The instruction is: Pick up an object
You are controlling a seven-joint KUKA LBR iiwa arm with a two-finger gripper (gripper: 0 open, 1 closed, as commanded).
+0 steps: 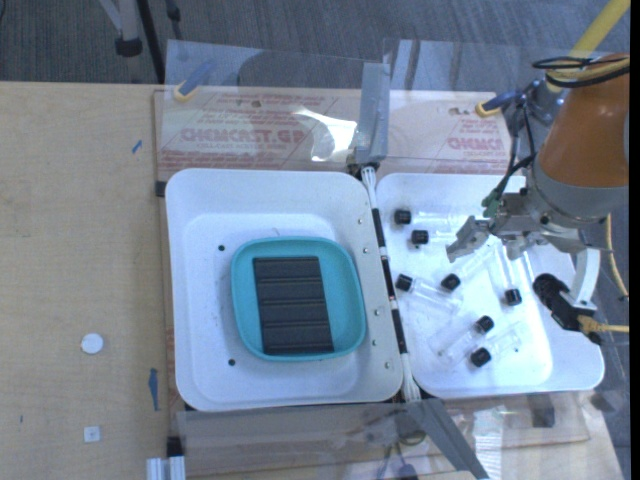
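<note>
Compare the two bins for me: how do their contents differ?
The left bin holds one large thing, a teal tray with a dark ribbed insert. The right bin holds many small clear vials with black caps, scattered loosely. The end effector hovers over the right bin, not the left. Both bins are shallow and white.

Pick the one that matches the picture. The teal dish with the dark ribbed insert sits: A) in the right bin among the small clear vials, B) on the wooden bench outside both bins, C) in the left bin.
C: the teal dish lies inside the left bin, while the black-capped clear vials are scattered in the right bin.
</note>
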